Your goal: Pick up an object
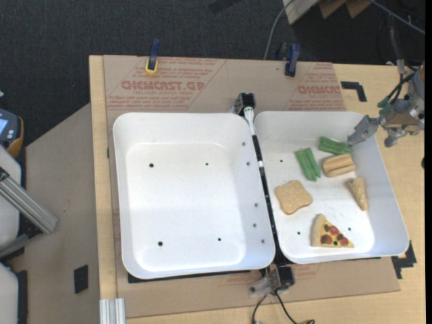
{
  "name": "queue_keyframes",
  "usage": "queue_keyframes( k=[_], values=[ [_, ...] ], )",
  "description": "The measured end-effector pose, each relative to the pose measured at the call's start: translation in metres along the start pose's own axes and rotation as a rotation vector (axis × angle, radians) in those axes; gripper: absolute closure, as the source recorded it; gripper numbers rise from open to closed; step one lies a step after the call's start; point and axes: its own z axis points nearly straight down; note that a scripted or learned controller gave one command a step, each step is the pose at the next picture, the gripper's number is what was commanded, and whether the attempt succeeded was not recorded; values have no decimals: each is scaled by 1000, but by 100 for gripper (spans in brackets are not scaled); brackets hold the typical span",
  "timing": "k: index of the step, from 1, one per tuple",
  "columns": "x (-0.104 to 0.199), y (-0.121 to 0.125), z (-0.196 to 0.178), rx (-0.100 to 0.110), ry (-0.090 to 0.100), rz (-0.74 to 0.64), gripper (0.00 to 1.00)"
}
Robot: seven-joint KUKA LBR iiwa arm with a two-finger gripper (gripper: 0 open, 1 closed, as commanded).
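The right bin (398,216) holds several toy foods: a green bean pod (308,163), a second green piece (333,145), a tan bread roll (338,165), a toast slice (293,197), a pizza slice (329,233) and a tan wedge (358,193). My gripper (374,135) hangs over the bin's far right corner, just right of the green piece and the roll. Its fingers are spread open, with nothing between them; the left fingertip (357,133) sits close to the green piece.
The left bin (128,201) lies beside the right one, with a black hinge strip (260,174) between them. Two clamps (153,57) (291,59) hold the cardboard at the far edge. Cables trail at the top right.
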Motion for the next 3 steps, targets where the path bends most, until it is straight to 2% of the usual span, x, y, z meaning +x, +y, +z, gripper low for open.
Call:
queue_keyframes(
  k=[1, 2, 3],
  values=[
    [75, 4, 143, 7, 5, -7, 0],
    [29, 62, 143, -7, -3, -1, 0],
    [29, 62, 130, -9, -6, -3, 100]
  ],
)
